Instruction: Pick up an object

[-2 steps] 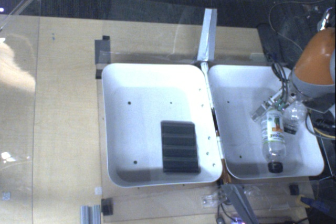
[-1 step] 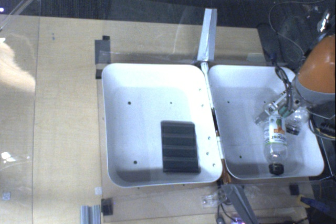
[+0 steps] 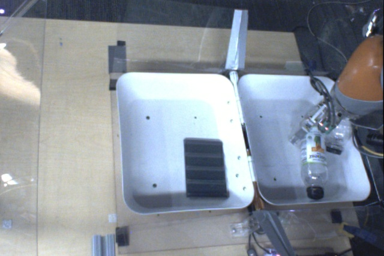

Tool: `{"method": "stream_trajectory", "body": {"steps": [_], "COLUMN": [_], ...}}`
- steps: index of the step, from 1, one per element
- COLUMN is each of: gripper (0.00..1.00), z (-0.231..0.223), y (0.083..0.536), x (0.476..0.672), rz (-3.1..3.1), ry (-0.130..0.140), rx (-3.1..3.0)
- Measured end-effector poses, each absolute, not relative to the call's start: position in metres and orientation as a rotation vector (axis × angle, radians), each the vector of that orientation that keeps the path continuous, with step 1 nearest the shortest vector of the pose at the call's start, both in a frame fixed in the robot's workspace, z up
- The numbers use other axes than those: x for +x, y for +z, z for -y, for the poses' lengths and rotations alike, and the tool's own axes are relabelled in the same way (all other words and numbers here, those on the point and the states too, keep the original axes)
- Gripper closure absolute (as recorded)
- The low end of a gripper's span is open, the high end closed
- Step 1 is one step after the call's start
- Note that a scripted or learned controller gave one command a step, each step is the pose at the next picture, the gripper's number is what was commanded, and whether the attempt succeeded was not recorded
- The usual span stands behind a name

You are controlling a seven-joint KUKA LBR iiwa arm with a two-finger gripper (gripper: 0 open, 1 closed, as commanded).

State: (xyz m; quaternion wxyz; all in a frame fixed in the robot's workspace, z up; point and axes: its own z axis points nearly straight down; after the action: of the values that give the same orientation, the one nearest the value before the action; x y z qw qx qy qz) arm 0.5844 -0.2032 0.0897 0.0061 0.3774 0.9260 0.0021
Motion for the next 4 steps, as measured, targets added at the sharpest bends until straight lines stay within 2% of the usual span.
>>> {"method": "stream_trajectory", "body": {"steps": [1,2,3,4], "gripper": [0.0,0.0,0.0,0.0], "z": [0.193,0.163,0.166,0.166], "y": [0.09,0.117,0.117,0.091], "x": [0.593,0.575,0.579,0.583], "rz": [-3.05,-3.04,-2.967,-2.959], "ry": [0.003,0.005,0.004,0.005], "rx": [0.691,0.734,1.005,0.993]}}
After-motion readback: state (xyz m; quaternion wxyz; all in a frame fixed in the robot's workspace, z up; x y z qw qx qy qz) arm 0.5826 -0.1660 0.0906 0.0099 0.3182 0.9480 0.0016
